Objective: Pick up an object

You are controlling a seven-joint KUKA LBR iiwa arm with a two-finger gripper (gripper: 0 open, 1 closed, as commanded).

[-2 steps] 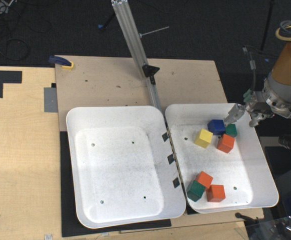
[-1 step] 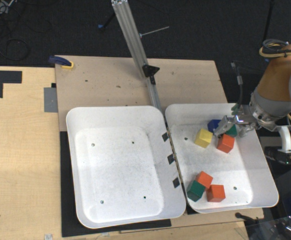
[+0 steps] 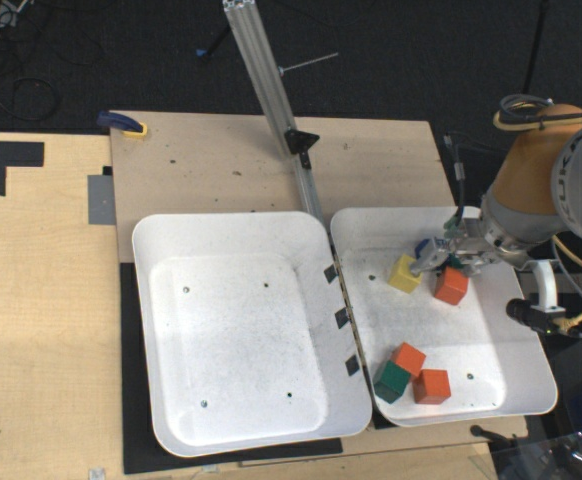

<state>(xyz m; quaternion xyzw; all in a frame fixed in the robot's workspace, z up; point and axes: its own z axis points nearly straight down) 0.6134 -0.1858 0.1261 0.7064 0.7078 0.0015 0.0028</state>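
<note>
Nearest, two orange blocks [image 3: 409,357] flanked one green block [image 3: 392,380] in the right bin [image 3: 531,393]. Farther back, the hand [image 3: 453,255] hovered between one yellow block [image 3: 404,275] and a third orange block [image 3: 452,286]; its grip was unclear.

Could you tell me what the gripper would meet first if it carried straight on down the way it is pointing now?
Probably the orange block just below the gripper, or the yellow block beside it; depth is unclear from this slant. Beyond them lies the right bin floor.
</note>
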